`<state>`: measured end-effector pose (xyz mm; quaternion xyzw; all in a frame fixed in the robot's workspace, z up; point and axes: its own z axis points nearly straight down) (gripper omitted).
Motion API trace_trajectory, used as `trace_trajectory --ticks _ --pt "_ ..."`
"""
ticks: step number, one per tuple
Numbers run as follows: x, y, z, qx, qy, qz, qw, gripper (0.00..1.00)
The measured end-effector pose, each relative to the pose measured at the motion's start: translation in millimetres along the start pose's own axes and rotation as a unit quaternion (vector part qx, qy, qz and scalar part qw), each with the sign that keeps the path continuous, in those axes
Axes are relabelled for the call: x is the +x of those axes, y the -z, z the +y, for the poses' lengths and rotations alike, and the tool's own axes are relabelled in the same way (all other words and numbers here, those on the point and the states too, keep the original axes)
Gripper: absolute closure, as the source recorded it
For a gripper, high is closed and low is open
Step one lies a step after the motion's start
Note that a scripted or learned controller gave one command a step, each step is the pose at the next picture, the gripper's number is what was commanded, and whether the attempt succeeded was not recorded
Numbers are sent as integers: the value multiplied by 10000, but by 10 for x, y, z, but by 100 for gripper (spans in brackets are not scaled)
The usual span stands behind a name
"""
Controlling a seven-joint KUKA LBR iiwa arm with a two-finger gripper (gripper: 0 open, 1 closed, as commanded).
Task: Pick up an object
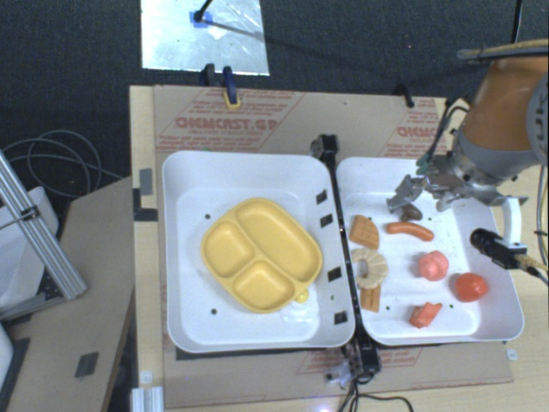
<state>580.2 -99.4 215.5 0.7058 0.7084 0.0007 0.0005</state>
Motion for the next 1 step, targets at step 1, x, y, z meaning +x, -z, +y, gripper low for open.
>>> trace_trajectory --ticks 1 --pt "480 1341 -354 -75 32 4 10000 0"
